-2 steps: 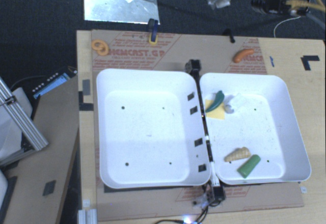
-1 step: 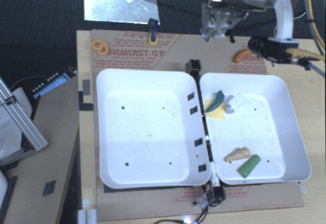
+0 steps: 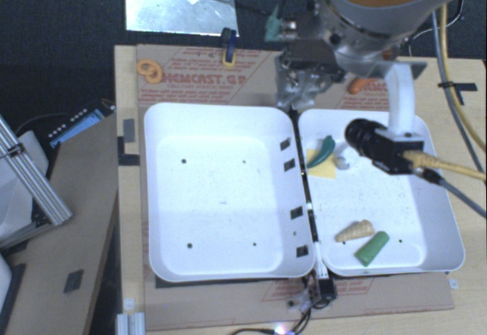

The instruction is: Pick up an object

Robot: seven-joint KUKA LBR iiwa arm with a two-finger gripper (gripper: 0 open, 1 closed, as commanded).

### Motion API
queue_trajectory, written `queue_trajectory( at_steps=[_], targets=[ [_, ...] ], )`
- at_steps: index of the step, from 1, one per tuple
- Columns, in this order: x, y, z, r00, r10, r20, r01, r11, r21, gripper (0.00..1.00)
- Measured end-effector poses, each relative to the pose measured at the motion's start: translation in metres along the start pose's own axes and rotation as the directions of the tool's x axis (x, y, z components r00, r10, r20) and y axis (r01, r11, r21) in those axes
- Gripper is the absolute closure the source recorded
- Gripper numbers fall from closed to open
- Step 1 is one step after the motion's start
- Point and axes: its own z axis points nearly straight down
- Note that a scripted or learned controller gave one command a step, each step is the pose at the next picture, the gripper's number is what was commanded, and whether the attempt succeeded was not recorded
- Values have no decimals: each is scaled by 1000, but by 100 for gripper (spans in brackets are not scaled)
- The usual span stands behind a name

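The right white bin (image 3: 434,196) holds a teal curved piece (image 3: 324,148) lying over a yellow wedge (image 3: 324,169) near its top left corner. Beside them is a small pale grey bit (image 3: 343,163). Nearer the front lie a tan cone (image 3: 355,231) and a green block (image 3: 372,247), almost touching. My gripper (image 3: 297,94) hangs over the far end of the divider between the two bins, up and left of the teal piece. It has nothing visibly in it.
The left white bin (image 3: 163,173) sits beside the right one. A black cylinder (image 3: 377,145) on a white bracket (image 3: 401,101) juts over the right bin. On the cardboard behind are an orange ring (image 3: 150,71), a yellow-and-blue clamp (image 3: 228,48) and an orange item (image 3: 365,86).
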Motion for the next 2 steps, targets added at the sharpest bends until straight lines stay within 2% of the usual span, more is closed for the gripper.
queue_trajectory(
  at_steps=[1,2],
  targets=[
    [30,4,0,1000,4,-1,-4,1000,-3,100],
    [-60,26,0,1000,18,3,-18,1000,-4,100]
  ],
)
